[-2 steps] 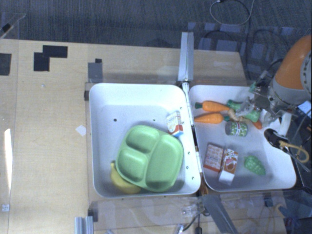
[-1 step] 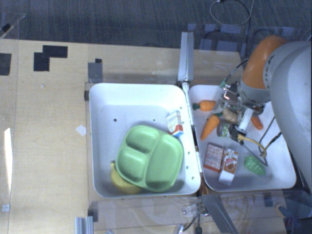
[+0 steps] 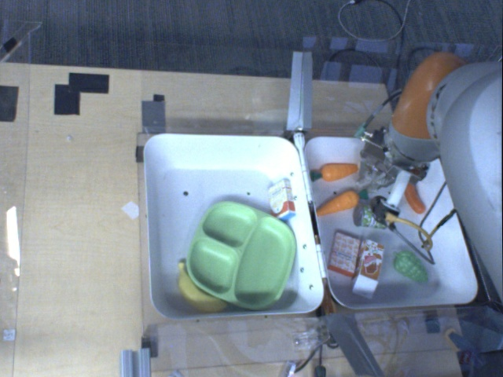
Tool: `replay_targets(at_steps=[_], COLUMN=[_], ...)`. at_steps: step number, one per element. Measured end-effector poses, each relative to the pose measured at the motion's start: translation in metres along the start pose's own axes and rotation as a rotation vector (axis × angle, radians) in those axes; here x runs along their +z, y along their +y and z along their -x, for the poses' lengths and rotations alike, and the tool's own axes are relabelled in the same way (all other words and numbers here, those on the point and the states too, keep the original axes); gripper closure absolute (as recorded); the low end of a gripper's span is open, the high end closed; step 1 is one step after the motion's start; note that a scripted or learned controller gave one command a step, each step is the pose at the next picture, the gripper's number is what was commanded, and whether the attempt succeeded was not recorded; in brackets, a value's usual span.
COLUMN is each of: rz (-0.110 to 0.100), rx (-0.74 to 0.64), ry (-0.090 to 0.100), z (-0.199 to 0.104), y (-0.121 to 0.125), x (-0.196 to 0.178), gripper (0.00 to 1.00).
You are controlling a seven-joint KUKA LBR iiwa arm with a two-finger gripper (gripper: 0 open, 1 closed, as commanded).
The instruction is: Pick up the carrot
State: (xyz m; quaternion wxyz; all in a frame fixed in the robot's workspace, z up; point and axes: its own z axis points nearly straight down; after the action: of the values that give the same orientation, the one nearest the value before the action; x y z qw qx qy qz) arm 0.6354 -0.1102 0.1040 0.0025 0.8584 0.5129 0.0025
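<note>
Camera view: grey arm (image 3: 471,140) with orange band enters from the right, over the right bin (image 3: 464,285). Gripper (image 3: 377,187) sits low over that bin's middle, near the upper area; cannot tell whether it is spread or pressed together, too cluttered and blurred. Nothing visibly pinched.

Two white bins, side by side, touching along the centre divider.

Left bin (image 3: 169,210): one green divided tray (image 3: 244,254), lower middle, lying over one yellow object (image 3: 192,290) that pokes out at its lower-left edge. One small white-and-red carton (image 3: 282,197) just above the tray's upper right, near the right wall.

Right bin: three carrots counted. One carrot (image 3: 339,172) lies across the upper left, just left of the gripper. Second carrot (image 3: 339,203) just below it, tilted, tip toward the left wall, its thick end close to the gripper. Third orange piece (image 3: 414,198) right of the gripper, partly hidden. One red-orange box (image 3: 343,254), one small carton (image 3: 368,267) beside it, touching. One green knobbly item (image 3: 409,266) lower right.
</note>
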Motion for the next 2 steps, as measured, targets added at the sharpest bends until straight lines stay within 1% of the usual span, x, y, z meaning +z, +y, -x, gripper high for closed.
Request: replay_targets(at_steps=[1,2], rz=[-0.005,-0.004], rx=[0.106,0.145], ry=[0.001,0.000], z=[-0.118,-0.106], y=[-0.063,-0.067], x=[-0.082,-0.117], gripper=[1.00,1.00])
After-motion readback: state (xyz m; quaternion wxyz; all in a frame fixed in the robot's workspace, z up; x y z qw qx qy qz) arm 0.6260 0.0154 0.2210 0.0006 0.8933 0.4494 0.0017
